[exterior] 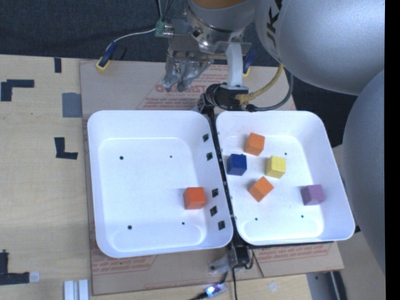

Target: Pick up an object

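My gripper (180,80) hangs high over the cardboard behind the left bin's (106,167) back rim, with nothing near it. One orange cube (194,197) lies in the left bin, toward its front right. The right bin (325,224) holds an orange cube (254,144) at the back, a blue cube (236,164) by the left wall, a yellow cube (275,166), a second orange cube (261,188) turned at an angle, and a purple cube (312,194) at the right.
The two bins meet at a black-clipped seam (215,180). The grey arm (325,30) fills the upper right and overhangs the right bin's far corner. A yellow-ended cable (105,61) lies on the bench at the back left.
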`<action>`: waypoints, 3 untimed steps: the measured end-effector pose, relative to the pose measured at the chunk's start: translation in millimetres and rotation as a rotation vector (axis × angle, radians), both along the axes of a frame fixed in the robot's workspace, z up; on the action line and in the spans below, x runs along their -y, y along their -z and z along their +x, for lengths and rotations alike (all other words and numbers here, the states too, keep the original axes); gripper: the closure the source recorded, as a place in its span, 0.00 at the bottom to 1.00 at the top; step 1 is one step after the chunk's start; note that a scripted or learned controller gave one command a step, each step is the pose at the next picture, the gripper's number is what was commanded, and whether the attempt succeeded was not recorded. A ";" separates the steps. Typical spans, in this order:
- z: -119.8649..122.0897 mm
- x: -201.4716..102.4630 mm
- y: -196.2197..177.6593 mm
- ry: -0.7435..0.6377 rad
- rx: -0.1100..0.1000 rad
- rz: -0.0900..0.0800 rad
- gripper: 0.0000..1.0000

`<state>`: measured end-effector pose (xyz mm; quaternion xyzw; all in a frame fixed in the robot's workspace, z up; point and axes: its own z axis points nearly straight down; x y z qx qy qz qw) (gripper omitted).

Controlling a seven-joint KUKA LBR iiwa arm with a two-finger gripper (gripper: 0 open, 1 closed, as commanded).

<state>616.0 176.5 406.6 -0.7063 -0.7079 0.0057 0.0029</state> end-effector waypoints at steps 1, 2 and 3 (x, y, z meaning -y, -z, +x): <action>41.0 -44.7 -113.6 -0.003 0.024 0.007 1.00; 44.8 -56.7 24.6 0.001 -0.002 -0.002 1.00; 51.8 -57.4 -137.9 -0.002 0.027 0.009 1.00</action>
